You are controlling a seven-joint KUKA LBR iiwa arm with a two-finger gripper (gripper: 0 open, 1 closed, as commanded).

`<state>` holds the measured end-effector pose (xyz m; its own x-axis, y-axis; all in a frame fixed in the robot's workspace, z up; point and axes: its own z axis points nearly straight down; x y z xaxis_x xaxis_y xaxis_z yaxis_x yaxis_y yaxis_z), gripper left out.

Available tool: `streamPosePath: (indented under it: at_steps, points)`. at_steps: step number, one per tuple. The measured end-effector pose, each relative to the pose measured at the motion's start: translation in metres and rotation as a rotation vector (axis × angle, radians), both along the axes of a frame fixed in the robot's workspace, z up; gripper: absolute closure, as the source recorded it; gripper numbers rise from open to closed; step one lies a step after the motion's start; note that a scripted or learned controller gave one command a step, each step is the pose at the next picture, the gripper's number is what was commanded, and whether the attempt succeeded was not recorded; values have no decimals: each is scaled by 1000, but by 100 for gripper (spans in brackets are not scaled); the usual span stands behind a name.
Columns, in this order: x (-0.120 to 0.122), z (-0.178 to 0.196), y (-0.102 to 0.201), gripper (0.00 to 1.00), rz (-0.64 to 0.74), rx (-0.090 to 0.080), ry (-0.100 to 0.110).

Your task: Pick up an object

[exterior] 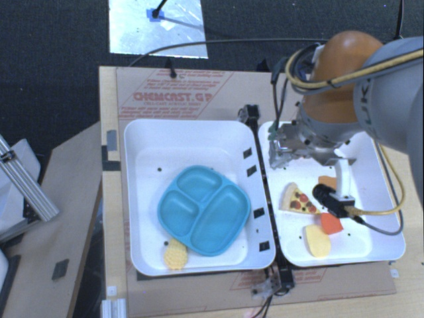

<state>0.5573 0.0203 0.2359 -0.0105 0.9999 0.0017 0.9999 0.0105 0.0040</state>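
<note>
Spanning a printed brown cardboard sheet [172,91], two shallow white bins of smooth plastic sit side by side: the left bin [142,138] and the right bin [377,237]. One grey arm [391,105] with a rounded orange band reaches over the right bin. Its metallic gripper [281,150] hangs above that bin's far left corner, and whether it is wide or narrow cannot be told from here; nothing shows in its grasp.

One glossy blue plate [202,209], rounded and split into three compartments, lies in the left bin. In the right bin, one triangular pizza slice [298,199] with red dots lies just below the gripper, apart from it. Nearer the front lie one smooth yellow piece [318,241] and one red-orange chunk [331,224], touching. One bumpy yellow corn piece [175,254] lies at the plate's front edge.
</note>
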Motion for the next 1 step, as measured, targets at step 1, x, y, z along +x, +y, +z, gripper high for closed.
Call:
streamPosePath:
  at_steps: [1]
  points:
    - [0, -6, 46, 100, -1, 0, 3]
